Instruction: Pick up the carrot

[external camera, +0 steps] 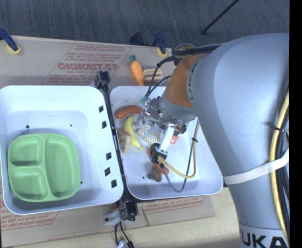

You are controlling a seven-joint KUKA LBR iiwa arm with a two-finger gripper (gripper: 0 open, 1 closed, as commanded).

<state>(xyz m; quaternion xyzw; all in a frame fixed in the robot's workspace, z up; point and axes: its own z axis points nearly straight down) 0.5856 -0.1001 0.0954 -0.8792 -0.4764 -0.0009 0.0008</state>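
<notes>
The carrot [136,72], orange with a green tip, lies on the cardboard just behind the right bin's [207,164] far rim, outside both bins. My gripper [145,120] hangs low over the middle of the right bin, in front of and slightly right of the carrot and apart from it. Its tips sit above a checkered waffle-like piece [152,134] and beside a yellow banana [131,133]. The wrist and the grey arm cover the bin's right part.
A tan bun [153,75] lies right of the carrot. The right bin also holds a red sausage [127,111], a brown piece [124,141] by the divider and small orange and brown pieces [156,173] near the front. A green divided plate [43,165] fills the left bin [47,99].
</notes>
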